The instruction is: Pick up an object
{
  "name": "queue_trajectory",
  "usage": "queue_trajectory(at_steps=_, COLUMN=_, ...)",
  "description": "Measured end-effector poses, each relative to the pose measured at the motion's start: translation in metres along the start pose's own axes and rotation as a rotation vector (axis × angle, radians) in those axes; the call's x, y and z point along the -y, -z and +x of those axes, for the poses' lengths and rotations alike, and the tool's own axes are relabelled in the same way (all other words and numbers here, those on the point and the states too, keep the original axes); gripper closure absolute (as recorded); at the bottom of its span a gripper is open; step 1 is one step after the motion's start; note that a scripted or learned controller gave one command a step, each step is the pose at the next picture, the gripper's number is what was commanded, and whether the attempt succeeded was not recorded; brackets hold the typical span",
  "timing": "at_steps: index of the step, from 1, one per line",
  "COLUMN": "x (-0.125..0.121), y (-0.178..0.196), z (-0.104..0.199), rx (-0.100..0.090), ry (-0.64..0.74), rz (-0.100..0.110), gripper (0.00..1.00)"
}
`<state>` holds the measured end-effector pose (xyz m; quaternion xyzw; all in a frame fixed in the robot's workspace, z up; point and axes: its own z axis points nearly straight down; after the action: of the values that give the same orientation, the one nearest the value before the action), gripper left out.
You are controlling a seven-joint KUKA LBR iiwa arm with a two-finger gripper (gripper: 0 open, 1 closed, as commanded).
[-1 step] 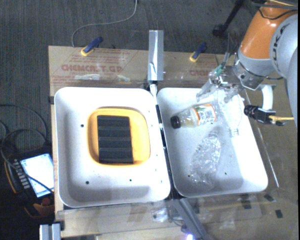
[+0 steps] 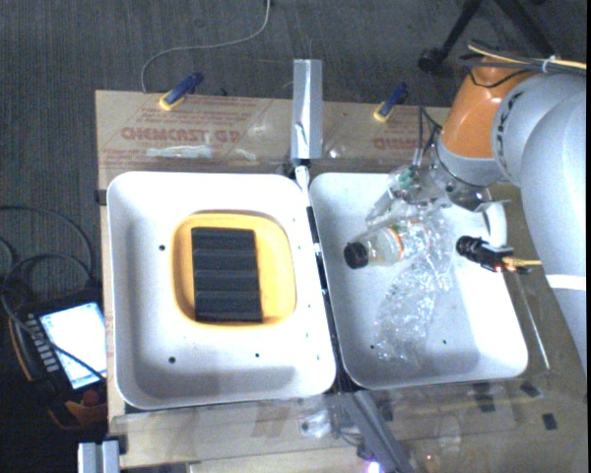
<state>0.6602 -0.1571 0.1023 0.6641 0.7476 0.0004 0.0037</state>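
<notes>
Bottle (image 2: 376,248), clear with a black cap, lies mid right bin (image 2: 492,358) beside crumpled clear plastic (image 2: 414,299). Gripper (image 2: 414,180) sits at the bin's far edge over the plastic; its opening cannot be told. Left bin (image 2: 138,363) holds a yellow sponge (image 2: 233,268).

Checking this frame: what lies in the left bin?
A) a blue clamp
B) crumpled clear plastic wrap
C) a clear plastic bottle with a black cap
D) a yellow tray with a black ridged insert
D: the yellow tray with its black ridged insert sits in the left bin; the bottle lies in the right bin.
</notes>
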Motion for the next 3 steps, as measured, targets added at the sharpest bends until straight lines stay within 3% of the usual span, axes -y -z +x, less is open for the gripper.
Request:
queue_trajectory(at_steps=1, x=0.049, y=-0.002, z=0.017, rx=0.009, ry=0.090, rz=-0.027, gripper=0.00)
queue_trajectory(at_steps=2, x=0.098, y=-0.003, z=0.017, rx=0.008, ry=0.100, rz=-0.027, gripper=0.00)
queue_trajectory(at_steps=3, x=0.053, y=-0.010, z=-0.011, rx=-0.003, ry=-0.085, rz=-0.008, gripper=0.00)
